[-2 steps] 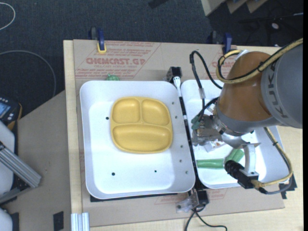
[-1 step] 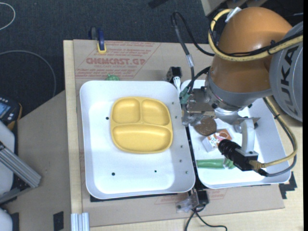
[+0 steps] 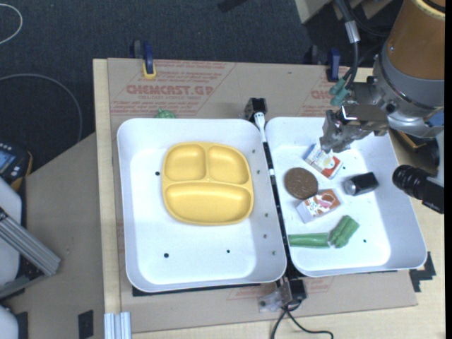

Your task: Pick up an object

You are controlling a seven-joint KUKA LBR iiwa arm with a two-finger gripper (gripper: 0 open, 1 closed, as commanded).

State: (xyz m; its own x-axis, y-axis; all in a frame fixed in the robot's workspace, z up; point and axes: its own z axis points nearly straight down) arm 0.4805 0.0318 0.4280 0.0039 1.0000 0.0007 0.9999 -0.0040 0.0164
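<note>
The camera view looks down on two shallow white plastic bins side by side on a pale board (image 3: pixel 106 154), their inner rims meeting along the middle. The left bin (image 3: pixel 138 210) holds one thing, a yellow three-compartment plastic plate (image 3: pixel 207 183). It lies flat toward the far edge and the inner rim, leaving bare floor along the left wall and across the whole near edge. The right bin (image 3: pixel 392 224) holds five things. Two are small red-and-white cartons: the far carton (image 3: pixel 326 164) lies near the far-left corner and the near carton (image 3: pixel 319 205) lies about mid-bin. One round brown disc (image 3: pixel 301 182) lies between them by the inner rim, just beside both. One small black block (image 3: pixel 362 183) lies right of the disc, apart from the cartons. One long green piece (image 3: pixel 326 237), thin at its left end and thicker at its right, lies along the near edge. Bare floor runs down the right wall to the near-right corner. The grey arm (image 3: pixel 409 83) reaches over the far-right corner, and its gripper (image 3: pixel 330 145) hangs right at the far edge of the far carton. How far it is open cannot be told, nor whether it touches the carton, which rests on the bin floor.
</note>
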